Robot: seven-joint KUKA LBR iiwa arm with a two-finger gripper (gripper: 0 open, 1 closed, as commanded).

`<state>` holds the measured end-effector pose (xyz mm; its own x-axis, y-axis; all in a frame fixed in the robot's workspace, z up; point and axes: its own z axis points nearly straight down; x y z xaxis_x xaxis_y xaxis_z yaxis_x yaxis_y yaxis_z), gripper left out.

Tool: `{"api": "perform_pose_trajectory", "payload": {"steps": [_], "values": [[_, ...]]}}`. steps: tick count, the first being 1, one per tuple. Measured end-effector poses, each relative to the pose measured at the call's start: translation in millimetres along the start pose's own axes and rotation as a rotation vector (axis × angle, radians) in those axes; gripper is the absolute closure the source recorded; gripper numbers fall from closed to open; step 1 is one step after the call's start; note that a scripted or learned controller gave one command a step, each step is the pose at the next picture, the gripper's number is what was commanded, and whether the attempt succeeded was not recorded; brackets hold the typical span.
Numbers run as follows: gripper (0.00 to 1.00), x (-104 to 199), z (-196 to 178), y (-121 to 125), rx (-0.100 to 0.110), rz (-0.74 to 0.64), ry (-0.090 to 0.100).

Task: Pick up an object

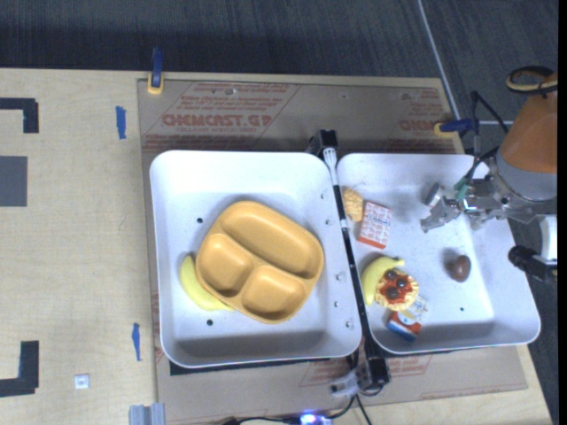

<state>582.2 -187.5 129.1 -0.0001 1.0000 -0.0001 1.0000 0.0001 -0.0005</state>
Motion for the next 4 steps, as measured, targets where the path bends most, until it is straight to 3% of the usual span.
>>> {"api": "perform_pose_trajectory", "payload": {"steps": [1,2,3,4], "values": [[0.0,43,43,-40,-0.002,0.0,0.001],[0.0,90,41,-94,-0.012,0.005,-0.008],[1.0,92,32,-93,-0.015,0.003,-0.006],[1.0,168,-56,-102,-0.003,-0.001,0.001]]}}
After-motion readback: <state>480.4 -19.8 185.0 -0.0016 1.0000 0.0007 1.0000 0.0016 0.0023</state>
